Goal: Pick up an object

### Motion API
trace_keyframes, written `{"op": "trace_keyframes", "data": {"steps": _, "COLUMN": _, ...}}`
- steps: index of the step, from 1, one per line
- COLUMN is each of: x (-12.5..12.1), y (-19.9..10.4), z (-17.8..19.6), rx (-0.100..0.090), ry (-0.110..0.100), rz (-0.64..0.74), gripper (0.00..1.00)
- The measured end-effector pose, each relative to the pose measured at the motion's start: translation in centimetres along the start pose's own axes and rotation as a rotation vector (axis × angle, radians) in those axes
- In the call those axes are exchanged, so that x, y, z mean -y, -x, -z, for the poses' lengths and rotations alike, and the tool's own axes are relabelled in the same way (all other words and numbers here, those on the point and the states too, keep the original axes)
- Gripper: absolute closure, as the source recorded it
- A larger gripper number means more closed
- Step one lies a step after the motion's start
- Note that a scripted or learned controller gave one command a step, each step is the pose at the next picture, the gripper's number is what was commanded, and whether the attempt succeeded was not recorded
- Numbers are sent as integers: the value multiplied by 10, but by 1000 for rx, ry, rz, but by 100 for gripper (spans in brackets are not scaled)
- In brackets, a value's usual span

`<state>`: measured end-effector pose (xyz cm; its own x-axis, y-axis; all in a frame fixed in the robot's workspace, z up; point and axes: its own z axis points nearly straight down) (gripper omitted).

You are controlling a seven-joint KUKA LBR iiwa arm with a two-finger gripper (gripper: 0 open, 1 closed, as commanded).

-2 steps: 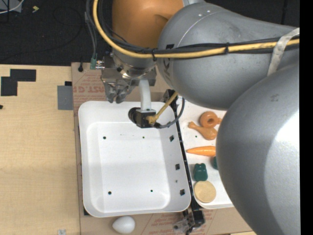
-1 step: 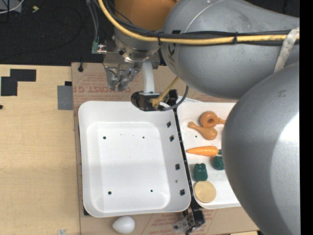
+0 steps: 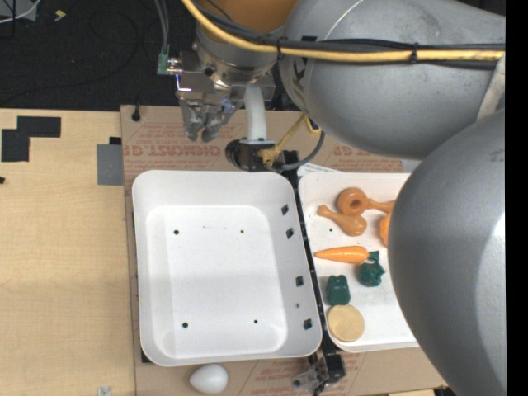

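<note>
Gripper: you see it hanging above the bench just beyond the far edge of the left bin, its dark fingertips close together with nothing between them, narrow.

Arm: you find its grey bulk reaching in from the right, covering much of the right bin; an orange band sits above the wrist and a yellow cable runs across it.

Writing: you can make out red mirrored lettering on the cardboard sheet under the bins; it cannot be read with certainty.

Right bin, contents as you see them:
- orange pear-like piece, far side
- tan gourd-like piece, just beside it
- carrot, lying across the middle
- green pieces: one touching the carrot's end, one nearer you
- pale round disc, at the near edge

Off the bins: white egg on the cardboard, just outside the left bin's near rim.
</note>
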<state>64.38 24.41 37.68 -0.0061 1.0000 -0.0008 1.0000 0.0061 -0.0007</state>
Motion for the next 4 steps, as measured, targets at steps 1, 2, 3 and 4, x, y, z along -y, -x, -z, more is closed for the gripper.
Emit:
{"op": "trace_keyframes", "data": {"steps": 1, "x": 0, "y": 0, "z": 30, "rx": 0, "ry": 0, "rz": 1, "gripper": 100}}
{"op": "trace_keyframes", "data": {"steps": 2, "x": 0, "y": 0, "z": 69, "rx": -1, "ry": 1, "rz": 1, "gripper": 100}}
{"op": "trace_keyframes", "data": {"steps": 3, "x": 0, "y": 0, "z": 103, "rx": 0, "ry": 0, "rz": 2, "gripper": 100}}
{"op": "trace_keyframes", "data": {"steps": 4, "x": 0, "y": 9, "z": 135, "rx": 0, "ry": 0, "rz": -3, "gripper": 100}}
